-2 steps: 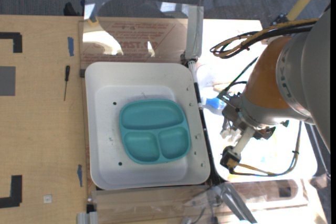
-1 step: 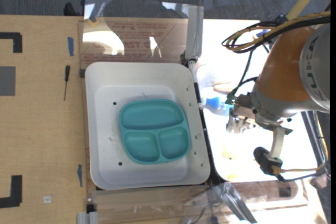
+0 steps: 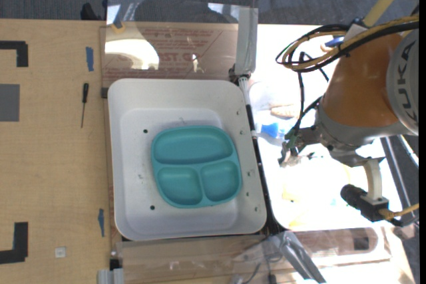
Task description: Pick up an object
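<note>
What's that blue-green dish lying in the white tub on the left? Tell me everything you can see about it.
The teal divided plate is a rounded, smooth dish that looks like plastic or silicone. It has three compartments: one long one across the top and two smaller ones below, all holding nothing visible. It lies flat, right side up and slightly turned, near the middle of the left white bin, resting on the bin's floor. Nothing else touches it; the gripper is over the right bin, away from it.

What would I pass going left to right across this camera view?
Screwdriver → left white bin → teal divided plate → blue object in the bright right bin → gripper → the orange-banded arm.
</note>
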Robot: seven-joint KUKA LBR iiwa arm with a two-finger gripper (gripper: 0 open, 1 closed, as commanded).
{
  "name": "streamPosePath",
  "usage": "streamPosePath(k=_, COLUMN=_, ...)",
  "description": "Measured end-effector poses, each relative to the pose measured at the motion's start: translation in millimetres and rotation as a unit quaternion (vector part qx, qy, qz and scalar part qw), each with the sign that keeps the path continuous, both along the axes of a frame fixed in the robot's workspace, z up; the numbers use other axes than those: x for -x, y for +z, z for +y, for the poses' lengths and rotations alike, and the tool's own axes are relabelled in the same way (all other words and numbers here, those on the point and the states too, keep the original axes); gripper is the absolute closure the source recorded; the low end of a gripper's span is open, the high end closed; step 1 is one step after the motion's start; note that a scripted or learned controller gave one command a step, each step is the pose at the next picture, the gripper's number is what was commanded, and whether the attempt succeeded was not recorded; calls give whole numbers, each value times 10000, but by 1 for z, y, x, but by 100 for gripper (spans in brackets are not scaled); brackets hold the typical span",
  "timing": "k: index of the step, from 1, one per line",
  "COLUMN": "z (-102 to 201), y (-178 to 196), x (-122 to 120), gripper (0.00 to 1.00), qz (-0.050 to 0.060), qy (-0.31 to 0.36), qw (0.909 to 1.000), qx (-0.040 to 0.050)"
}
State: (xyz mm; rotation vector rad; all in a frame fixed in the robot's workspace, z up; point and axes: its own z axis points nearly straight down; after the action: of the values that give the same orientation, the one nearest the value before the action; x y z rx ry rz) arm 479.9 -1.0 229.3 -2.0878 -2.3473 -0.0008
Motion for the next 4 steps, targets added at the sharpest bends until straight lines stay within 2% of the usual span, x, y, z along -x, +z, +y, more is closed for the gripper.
streamPosePath(k=1, z=-17, y=-40, x=2, gripper=100, qz=36, qy=-2511, qw=9680, qx=6)
streamPosePath(k=2, z=0, y=12, x=-1, gripper=100, qz=-15, qy=-248, qw=9997, qx=1)
streamPosePath(k=3, z=-34, y=15, x=-21, gripper=100, qz=-3, qy=-676, qw=9977, qx=7)
streamPosePath(k=4, z=-33, y=25, x=-22, gripper=100, qz=-14, qy=-664, qw=9978, qx=8)
